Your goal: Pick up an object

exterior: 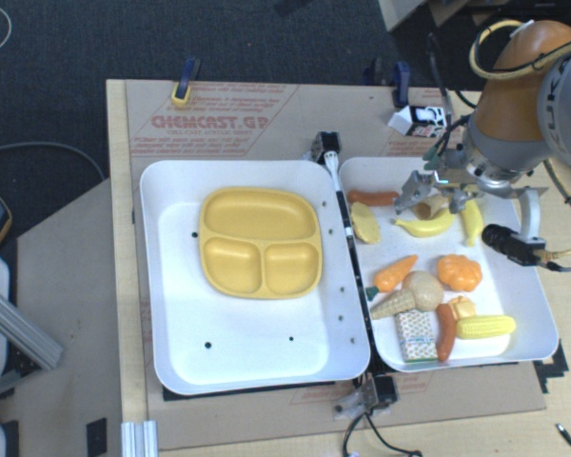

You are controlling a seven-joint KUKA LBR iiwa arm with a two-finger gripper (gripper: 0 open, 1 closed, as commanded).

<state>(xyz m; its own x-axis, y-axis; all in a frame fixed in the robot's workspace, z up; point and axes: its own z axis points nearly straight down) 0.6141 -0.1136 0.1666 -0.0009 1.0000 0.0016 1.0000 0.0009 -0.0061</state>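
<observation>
Gripper (428, 193) sat low in the right bin (542, 336), at its far end, directly over a banana (426, 225). Fingers appeared spread, with nothing between them; the tips were small in the camera view, so this reading is tentative. Banana lay on its side just under the tips, curved, ends turned up toward the gripper. Whether the tips touched it could not be made out.

Neighbours were close — a hot dog (373, 198) to the left, a lemon slice (364, 224) beside that, a second yellow piece (472, 221) to the right. Farther down the bin lay a carrot (396, 273), an orange (459, 272), a cone (409, 296), a corn cob (485, 327) and a carton (418, 335). Left bin (162, 255) held a yellow tray (261, 241).

Judgement: banana looked like toy plastic — probably light, stiff, smooth and somewhat slippery. Best hold would be across the thick middle of the curve, fingers closing on the two long flanks; a grip near a tapered end would likely squeeze it out. Crowding on both sides leaves little room for the fingers to descend.
</observation>
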